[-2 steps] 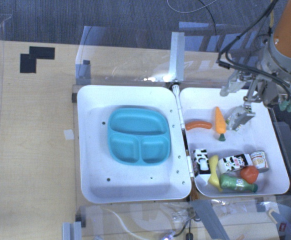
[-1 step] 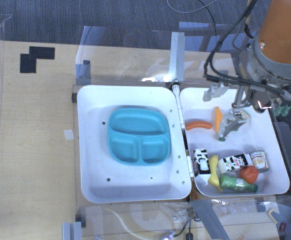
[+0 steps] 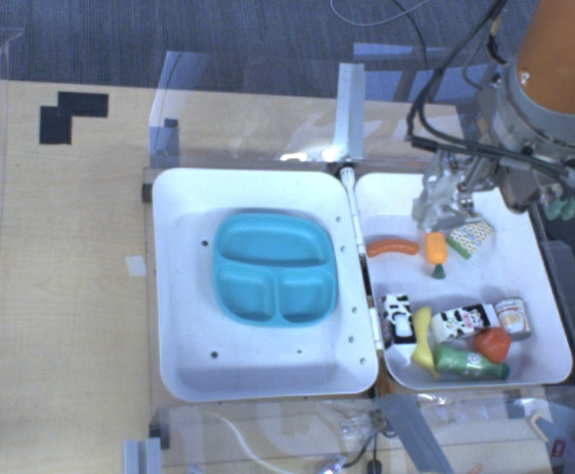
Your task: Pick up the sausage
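The sausage (image 3: 392, 248), a slim orange-red link, lies flat in the right bin (image 3: 549, 294) near its left wall, with nothing holding it. My gripper (image 3: 446, 205) hangs above the bin's back part, up and to the right of the sausage and just above a small carrot (image 3: 436, 251). Its fingers look spread apart with nothing between them.
A blue divided plate (image 3: 273, 268) sits in the left bin (image 3: 184, 344). The right bin also holds a patterned packet (image 3: 470, 237), a cow-print carton (image 3: 396, 319), a banana (image 3: 422, 340), a white carton (image 3: 463, 321), a can (image 3: 511, 316), a tomato (image 3: 493, 344) and a green bottle (image 3: 470, 364).
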{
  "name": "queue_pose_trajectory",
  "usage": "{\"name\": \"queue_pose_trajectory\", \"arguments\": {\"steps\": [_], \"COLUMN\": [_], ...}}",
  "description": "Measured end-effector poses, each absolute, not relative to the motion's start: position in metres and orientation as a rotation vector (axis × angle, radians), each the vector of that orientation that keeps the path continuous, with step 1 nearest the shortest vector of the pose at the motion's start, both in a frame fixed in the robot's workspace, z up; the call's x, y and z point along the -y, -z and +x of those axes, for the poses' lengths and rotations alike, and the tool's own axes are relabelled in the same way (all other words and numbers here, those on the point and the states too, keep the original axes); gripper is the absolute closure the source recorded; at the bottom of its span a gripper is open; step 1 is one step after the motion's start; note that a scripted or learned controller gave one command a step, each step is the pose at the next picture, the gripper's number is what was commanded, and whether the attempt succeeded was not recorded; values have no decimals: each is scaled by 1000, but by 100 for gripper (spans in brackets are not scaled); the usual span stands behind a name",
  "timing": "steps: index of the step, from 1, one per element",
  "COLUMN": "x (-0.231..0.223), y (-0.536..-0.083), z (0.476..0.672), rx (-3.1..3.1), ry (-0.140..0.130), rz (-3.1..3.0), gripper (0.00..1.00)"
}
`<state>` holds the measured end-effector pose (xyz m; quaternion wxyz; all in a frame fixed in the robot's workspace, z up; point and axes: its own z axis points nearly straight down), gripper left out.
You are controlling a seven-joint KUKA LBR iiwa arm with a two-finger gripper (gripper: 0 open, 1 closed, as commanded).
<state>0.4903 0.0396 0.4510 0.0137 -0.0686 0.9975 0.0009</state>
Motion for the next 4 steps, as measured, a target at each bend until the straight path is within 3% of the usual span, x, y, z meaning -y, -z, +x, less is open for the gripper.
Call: {"name": "queue_pose_trajectory", "arguments": {"steps": [1,2,3,4], "x": [-55,-108,-142,-208], "y": [-368,-438,-437,-438], "z": [514,544,636,669], "rx": [-3080,-2989,-2813,-2651], "ry": [0,0,0,-2], "rz": [-567,-916,-1367,-1658], "gripper": [100,100,100,100]}}
